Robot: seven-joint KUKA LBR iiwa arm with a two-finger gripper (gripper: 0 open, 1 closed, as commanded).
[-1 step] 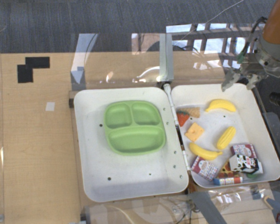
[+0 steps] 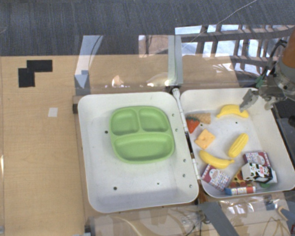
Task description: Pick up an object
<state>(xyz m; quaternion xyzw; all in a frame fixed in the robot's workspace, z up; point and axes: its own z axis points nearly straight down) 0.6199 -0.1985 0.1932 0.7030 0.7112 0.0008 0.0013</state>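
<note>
On the desk (image 2: 35, 163), the left bin (image 2: 100, 194) carries a green tray (image 2: 141, 134) with three compartments, lying flat and well apart from anything the arm might reach. It plays no part unless a grabbed thing gets swung across and dropped there.

The right bin (image 2: 287, 171) is the crowded one. At its left wall a red-orange piece (image 2: 193, 124) sits next to a cheese wedge (image 2: 205, 138). Below them a banana (image 2: 216, 159) lies just beside a corn cob (image 2: 238, 144), and at the bottom three cartons (image 2: 215, 177) (image 2: 255, 158) (image 2: 254, 171) cluster near a marker (image 2: 240, 189). A descent into that cluster would likely catch two things at once or nudge one aside, so nothing gets pinched cleanly.

Near the bin's top lies a second banana (image 2: 232, 111), the likeliest candidate, since the tool (image 2: 249, 100) hangs just beside its right end, at the bin's upper right. Whether the tool is spread or closed I cannot tell; it is too small and dark here. Nothing is seen in its grip.

The risk there: the banana is curved and smooth, so a pinch at its tip could squirt it sideways. Coming down off-centre would only push it along the floor. The bin's back wall is close too, and a strike on that rim could spoil the try.
</note>
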